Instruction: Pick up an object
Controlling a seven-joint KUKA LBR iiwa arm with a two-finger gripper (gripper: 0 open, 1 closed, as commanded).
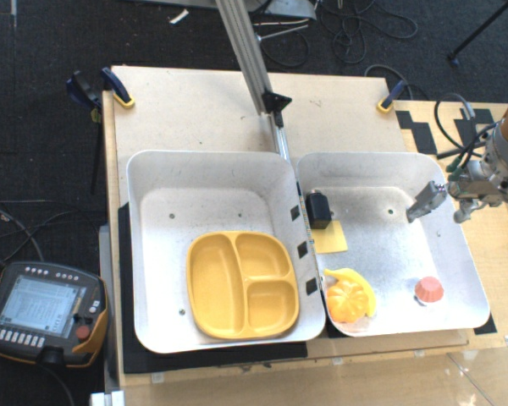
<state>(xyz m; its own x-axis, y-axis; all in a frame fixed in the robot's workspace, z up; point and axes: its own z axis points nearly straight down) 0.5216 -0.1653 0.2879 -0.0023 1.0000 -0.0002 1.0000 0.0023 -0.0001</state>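
The gripper is seen at three o'clock over the right bin, its fingers apart and nothing held; the pink object lies at five o'clock, the yellow toy beside the rim; a grasp could be spoiled by the bin wall.

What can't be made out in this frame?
- Arm: cut off by the camera view's right edge, so just the wrist end shows.
- Gripper: small, seen from above over the right bin; finger gap unreadable.
- Black object at the bins' divider: too small to identify.
- Yellow toy and pink piece: too small to identify.
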